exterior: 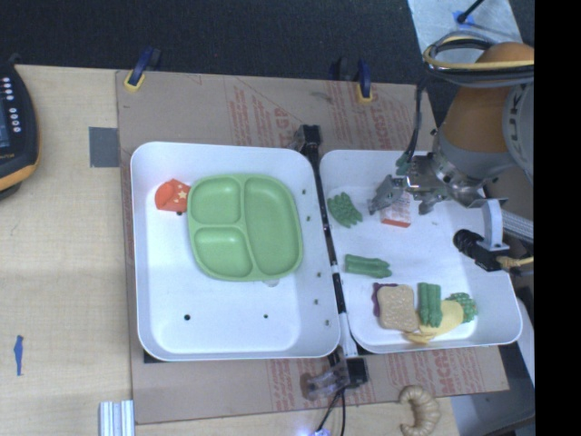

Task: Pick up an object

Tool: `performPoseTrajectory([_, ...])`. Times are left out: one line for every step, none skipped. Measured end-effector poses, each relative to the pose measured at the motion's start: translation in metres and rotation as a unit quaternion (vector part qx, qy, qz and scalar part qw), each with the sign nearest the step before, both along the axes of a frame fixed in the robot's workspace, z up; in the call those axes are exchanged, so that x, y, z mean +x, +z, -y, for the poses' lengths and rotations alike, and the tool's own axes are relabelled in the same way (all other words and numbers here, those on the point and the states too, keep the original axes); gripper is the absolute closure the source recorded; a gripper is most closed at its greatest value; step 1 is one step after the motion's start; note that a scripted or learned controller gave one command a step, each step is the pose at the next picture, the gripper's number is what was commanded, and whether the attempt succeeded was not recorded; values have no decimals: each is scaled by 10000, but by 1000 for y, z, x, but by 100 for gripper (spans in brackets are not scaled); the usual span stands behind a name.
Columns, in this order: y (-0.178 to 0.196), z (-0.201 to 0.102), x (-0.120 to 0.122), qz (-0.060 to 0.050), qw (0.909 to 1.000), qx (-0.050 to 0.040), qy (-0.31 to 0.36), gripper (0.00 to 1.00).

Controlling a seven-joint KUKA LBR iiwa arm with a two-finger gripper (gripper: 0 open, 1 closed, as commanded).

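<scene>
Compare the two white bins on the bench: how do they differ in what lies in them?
The left bin holds a green divided plate and a small red item beside it; the right bin holds several small toy foods, among them green pieces and a slice of bread. The gripper hangs over the right bin, not the left. Both bins are shallow, white and rounded at the corners.

The cardboard sheet [272,107] bears reddish print; too blurred to read.
</scene>
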State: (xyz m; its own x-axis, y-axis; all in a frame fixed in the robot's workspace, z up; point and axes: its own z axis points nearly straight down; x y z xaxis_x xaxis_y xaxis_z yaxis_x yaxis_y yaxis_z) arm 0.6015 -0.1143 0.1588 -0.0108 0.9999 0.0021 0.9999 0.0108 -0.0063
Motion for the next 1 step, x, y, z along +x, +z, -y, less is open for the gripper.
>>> performPoseTrajectory([-51,62,30,32,10000,-23,-47,0])
